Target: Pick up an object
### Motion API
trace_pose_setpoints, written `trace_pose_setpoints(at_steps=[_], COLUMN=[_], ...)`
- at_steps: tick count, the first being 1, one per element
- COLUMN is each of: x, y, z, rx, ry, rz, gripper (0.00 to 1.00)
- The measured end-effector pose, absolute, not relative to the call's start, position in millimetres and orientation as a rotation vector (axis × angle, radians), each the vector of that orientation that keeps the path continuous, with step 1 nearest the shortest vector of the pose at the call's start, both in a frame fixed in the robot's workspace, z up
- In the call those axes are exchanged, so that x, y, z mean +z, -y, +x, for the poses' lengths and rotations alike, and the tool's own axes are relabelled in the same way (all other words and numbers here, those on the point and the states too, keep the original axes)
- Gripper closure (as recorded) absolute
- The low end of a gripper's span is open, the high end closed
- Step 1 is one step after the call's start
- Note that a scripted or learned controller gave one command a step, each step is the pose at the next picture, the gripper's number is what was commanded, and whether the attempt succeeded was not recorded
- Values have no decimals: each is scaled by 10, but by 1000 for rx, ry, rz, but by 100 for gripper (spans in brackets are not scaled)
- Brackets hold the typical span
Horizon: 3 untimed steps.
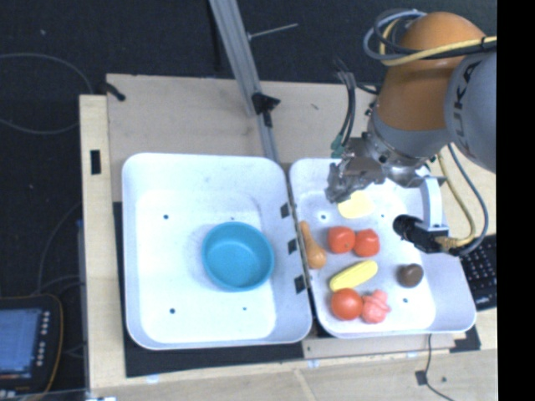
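Note:
My gripper [343, 186] hangs over the back of the right bin [451, 307], just above and left of a pale yellow piece [357, 205]. In front of it lie two red tomatoes [353, 241] side by side. An orange carrot [312, 247] lies along the bin's left wall. A yellow banana-like piece [354, 274] sits nearer the front, with another red tomato [346, 305] and a pink object [377, 306] below it. A brown round object [409, 275] rests to the right.
The left bin [150, 190] holds a blue bowl [238, 256]. A grey metal pole [242, 65] slants from the top down to the gap between the bins. Bare bench surface lies behind both bins.

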<state>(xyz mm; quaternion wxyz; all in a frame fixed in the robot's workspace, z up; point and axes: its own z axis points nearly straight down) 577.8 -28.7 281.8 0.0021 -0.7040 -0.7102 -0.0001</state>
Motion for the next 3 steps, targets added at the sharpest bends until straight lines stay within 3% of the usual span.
trace_pose_setpoints(at_steps=[2,3], x=[2764,2761], y=[-674,-645], z=[5379,5385], rx=[3,3], ry=[2228,2222], rz=[-2206,-2212], gripper=[100,0])
